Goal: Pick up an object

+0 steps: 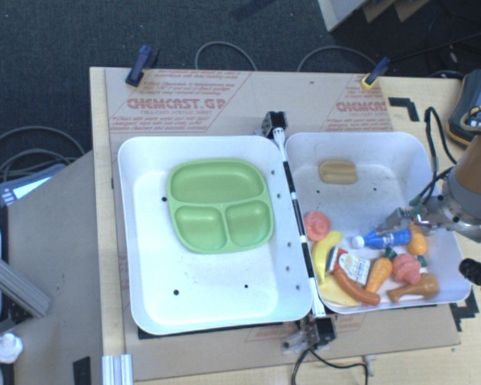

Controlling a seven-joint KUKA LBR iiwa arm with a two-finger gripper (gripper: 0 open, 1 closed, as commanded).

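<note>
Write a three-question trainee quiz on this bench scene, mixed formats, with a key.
1. True or false: the green divided plate lies in the left bin.
2. Which item lies apart from the pile, near the right bin's far wall? A) banana B) tan bread roll C) carrot
3. Fill in: the tool sits just above the ____ bottle.

Key: 1 true; 2 B, the tan bread roll; 3 blue.

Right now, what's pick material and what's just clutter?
Job:
gripper
blue bottle
banana
carrot
sausage
bread roll

Lying about:
green tray
blue clamp
cables
</note>
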